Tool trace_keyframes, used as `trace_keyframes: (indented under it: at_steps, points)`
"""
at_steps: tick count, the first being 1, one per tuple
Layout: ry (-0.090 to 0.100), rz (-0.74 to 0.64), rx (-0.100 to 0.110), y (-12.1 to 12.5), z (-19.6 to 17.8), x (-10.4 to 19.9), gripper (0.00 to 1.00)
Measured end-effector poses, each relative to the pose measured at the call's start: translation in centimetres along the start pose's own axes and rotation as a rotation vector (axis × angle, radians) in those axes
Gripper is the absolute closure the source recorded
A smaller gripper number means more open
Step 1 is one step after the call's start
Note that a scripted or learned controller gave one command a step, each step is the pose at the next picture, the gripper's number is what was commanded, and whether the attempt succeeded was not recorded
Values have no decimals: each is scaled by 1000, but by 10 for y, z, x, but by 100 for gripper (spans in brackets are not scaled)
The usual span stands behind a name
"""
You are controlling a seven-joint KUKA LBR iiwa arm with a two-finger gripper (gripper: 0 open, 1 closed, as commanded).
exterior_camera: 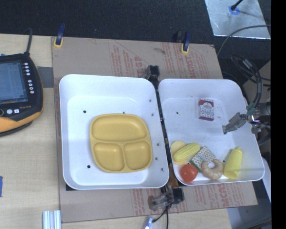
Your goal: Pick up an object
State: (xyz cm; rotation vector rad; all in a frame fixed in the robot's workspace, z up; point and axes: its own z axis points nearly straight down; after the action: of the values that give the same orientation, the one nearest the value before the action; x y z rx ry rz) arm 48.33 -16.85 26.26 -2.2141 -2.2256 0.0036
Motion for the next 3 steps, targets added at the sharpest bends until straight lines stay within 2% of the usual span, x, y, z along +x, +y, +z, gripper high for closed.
trace_keyframes:
  at_steps: [1,2,3]
  points:
    - [-1,-2,2,91,96,51,0]
    - [-3,1,2,123,171,-1,0]
    - [0,1,-2,174,170,-34,0]
